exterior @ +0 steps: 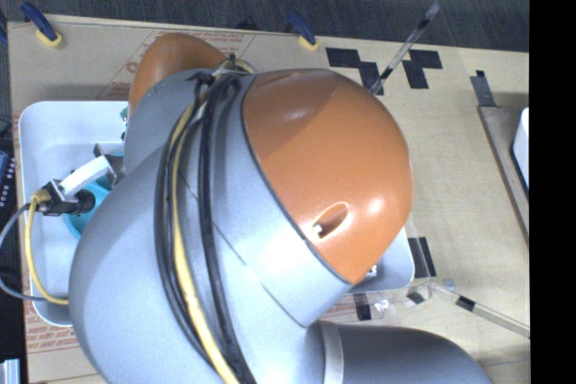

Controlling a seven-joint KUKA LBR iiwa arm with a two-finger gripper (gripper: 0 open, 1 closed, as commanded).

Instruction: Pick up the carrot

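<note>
Camera view: the grey-and-orange arm (297, 193) hogs the frame, reaching down over the left bin (40, 126) and covering most of both bins. Honestly can't tell where the carrot sits, or whether the gripper's grabbing anything.

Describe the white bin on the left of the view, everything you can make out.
The bin is shallow and white, plastic by its look, with rounded corners and a low rim. It sits flat on the bench, at its left side. Its far-left corner, left wall and near-left corner show; the arm hangs over the rest. A small blue thing lies inside near the left wall, partly covered.
</note>
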